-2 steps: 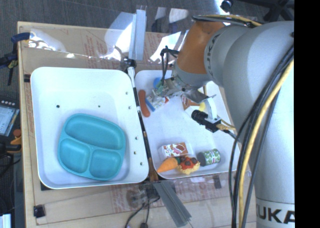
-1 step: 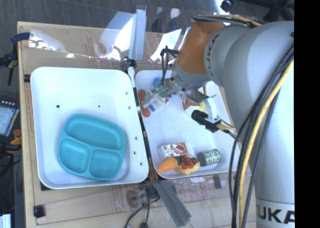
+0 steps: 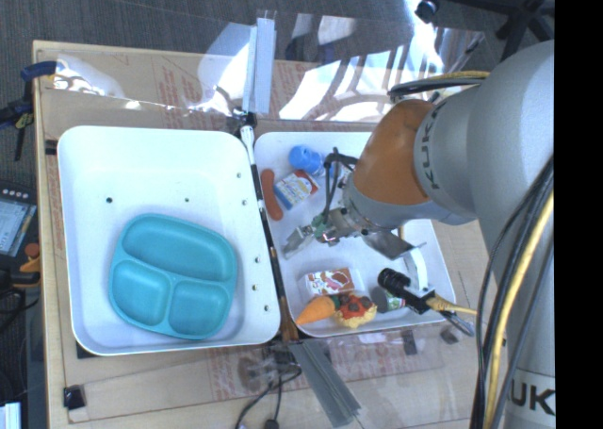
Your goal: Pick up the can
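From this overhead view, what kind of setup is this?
Most likely a robot lab's pick-and-place test bench, not a real kitchen: two shallow white plastic bins sit side by side on a wooden board, the grey arm with the orange band reaches into the right one, and its contents look like toy food beside a turquoise divided plate.

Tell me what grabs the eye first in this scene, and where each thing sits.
The big grey arm with its orange band dominates, reaching in from the right over the right bin, its hand low among the small toys. Next comes the teal divided plate lying alone in the left bin. A blue ball-like toy stands out near the right bin's far edge.
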Robot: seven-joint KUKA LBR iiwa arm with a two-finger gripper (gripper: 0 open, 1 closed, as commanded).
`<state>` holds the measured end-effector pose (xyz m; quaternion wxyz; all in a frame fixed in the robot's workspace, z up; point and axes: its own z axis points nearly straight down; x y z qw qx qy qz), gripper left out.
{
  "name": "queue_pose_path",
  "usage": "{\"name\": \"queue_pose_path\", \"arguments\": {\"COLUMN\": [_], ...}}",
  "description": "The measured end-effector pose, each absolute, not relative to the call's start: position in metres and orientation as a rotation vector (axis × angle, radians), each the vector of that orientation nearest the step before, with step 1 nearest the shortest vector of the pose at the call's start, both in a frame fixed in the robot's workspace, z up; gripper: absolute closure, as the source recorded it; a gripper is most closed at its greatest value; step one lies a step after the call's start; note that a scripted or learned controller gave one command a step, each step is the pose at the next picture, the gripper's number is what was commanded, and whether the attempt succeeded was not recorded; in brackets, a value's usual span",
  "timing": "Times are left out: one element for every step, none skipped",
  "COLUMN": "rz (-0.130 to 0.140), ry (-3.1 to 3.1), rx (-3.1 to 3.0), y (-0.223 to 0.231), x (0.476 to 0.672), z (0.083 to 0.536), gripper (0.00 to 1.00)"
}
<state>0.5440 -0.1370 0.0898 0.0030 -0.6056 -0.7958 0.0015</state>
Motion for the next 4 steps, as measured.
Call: {"name": "queue_pose_path", "arguments": {"rz": [0.006, 0.002, 0.029, 0.009], "ry": [-2.451, -2.444, -2.483, -2.278], "rx": [-1.96, -1.969, -1.893, -2.179], "y": [-0.124, -0.163, -0.139, -0.128], "x": [0.483, 0.584, 0.651, 0.607], "z": [0.09, 0.091, 0.091, 0.094], "gripper": [0.0, 0.0, 0.0, 0.0]}}
